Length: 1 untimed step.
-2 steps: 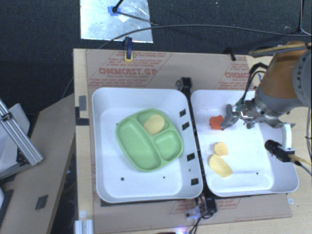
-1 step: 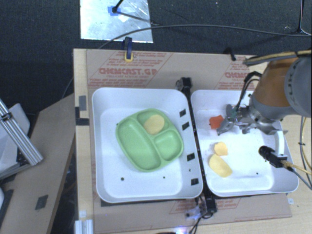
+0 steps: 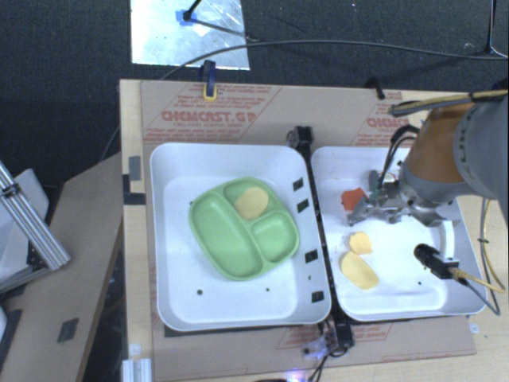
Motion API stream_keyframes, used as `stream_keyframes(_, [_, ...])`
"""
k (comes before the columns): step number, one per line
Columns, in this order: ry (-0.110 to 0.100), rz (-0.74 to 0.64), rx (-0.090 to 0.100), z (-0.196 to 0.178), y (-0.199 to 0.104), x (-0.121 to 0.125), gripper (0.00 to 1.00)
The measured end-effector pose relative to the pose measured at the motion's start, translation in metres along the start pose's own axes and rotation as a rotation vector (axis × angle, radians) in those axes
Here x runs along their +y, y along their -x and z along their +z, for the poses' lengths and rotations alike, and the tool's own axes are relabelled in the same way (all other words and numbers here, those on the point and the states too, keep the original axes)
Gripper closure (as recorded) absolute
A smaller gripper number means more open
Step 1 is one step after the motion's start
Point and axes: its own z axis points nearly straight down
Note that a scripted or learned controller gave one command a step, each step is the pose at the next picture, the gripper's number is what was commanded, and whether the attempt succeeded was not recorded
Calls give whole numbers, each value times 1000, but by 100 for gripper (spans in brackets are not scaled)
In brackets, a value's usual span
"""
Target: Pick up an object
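My gripper (image 3: 366,210) is low in the right bin (image 3: 398,302), near its upper left part. A red object (image 3: 351,198) lies just left of the gripper, touching it or very close. Below the gripper lie a small yellow-orange piece (image 3: 360,243) and a longer yellow piece (image 3: 359,271), both apart from it. The grey arm with its orange band (image 3: 433,153) comes in from the right and hides part of the bin's far side.
The left bin (image 3: 171,237) holds a green divided plate (image 3: 231,245), with a pale yellow object (image 3: 252,203) in its upper compartment. A black divider strip (image 3: 312,213) runs between the bins. Bare white floor shows in the right bin's lower right.
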Motion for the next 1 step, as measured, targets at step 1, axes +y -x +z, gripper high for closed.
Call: stream_keyframes(1, [2,1,-1,-11,0,1,100])
